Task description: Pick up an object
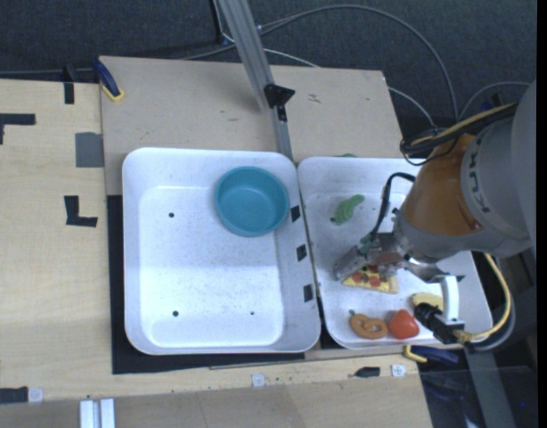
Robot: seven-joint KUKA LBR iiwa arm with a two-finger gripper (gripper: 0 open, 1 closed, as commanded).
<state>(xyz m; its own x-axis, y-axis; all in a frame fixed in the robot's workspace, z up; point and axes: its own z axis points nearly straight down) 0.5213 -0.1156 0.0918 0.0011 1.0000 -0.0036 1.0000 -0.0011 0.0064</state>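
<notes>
Nearest the camera, at the right bin's (331, 328) six o'clock edge, lie a red tomato (403, 325) and an orange round piece (370, 326). Just above them, toward twelve o'clock, the gripper (370, 261) is down on a yellow pizza slice (371, 280); whether it clasps anything cannot be told. A green leafy piece (347, 209) lies at eleven o'clock from it. A blue bowl (251, 201) sits at the left bin's (158, 266) one o'clock.

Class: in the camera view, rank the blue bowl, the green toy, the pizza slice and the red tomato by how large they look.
1. blue bowl, clearly largest
2. pizza slice, partly covered by the pincer
3. green toy and red tomato look about alike; I won't rank them.
</notes>
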